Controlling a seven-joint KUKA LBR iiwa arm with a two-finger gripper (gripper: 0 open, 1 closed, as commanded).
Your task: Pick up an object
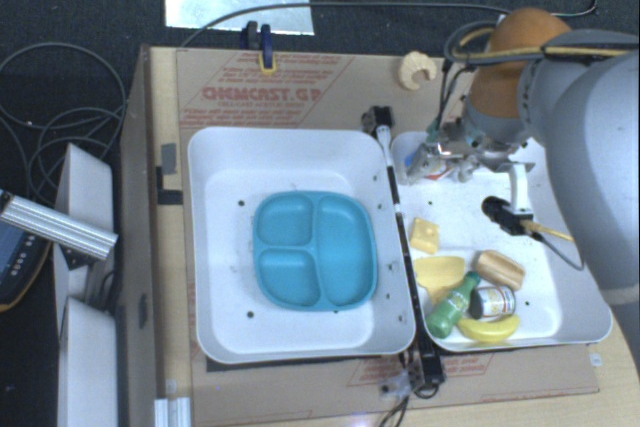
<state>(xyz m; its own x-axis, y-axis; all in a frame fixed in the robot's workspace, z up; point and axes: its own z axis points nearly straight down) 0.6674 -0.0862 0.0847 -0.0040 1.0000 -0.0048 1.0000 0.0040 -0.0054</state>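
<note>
The gripper (447,161) hovers over the right bin's (580,320) far corner; whether it is spread, I cannot tell. A yellow banana (488,329), green bottle (453,306), can (494,301) and cheese (425,236) lie near the front.

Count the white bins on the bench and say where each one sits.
2. The left bin holds a blue divided tray. The right bin holds the small items, such as a banana and a green bottle; the arm hides part of it.
</note>
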